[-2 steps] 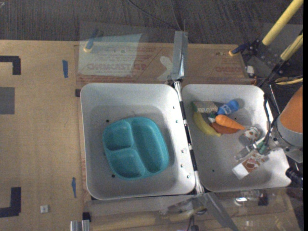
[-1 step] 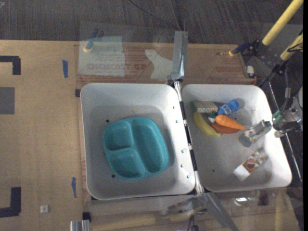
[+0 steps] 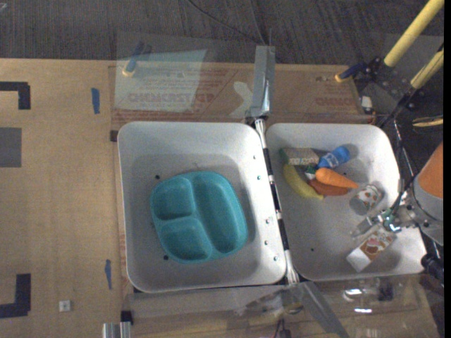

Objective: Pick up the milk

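At the left of the frame you have the left bin (image 3: 134,189) holding only a teal tray (image 3: 199,215), so nothing there concerns you; in the right bin (image 3: 320,248) a banana (image 3: 300,182), carrot (image 3: 335,179) and blue bottle (image 3: 334,156) lie bunched in the upper part. The milk (image 3: 371,248), a small carton, lies tilted in the lower right corner, with the gripper (image 3: 384,220) just above it. You look to be at the approach: whether the pincer is spread or pressed together, I cannot tell, so next you'd want it centred over the carton before descending and closing.
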You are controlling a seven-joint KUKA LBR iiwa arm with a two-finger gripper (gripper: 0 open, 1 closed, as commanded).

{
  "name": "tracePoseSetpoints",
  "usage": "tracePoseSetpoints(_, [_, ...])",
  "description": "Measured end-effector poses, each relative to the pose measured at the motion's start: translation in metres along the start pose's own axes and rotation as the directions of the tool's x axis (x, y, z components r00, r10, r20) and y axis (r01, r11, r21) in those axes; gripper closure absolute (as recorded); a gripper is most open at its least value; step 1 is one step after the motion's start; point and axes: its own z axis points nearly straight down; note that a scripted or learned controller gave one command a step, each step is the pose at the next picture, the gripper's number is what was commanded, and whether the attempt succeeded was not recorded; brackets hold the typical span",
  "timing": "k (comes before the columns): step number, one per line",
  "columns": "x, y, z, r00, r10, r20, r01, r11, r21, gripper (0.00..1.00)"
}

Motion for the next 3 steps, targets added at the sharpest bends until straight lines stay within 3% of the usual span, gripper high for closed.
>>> tracePoseSetpoints(1, [0.013, 0.019, 0.009, 0.995, -0.104, 0.005, 0.104, 0.995, -0.004, 0.00])
tracePoseSetpoints(2, [-0.015, 0.160, 0.010, 0.994, -0.113, 0.003, 0.113, 0.994, -0.003, 0.00])
tracePoseSetpoints(3, [-0.007, 0.060, -0.039, 0.967, -0.255, 0.000, 0.255, 0.967, 0.000, 0.00])
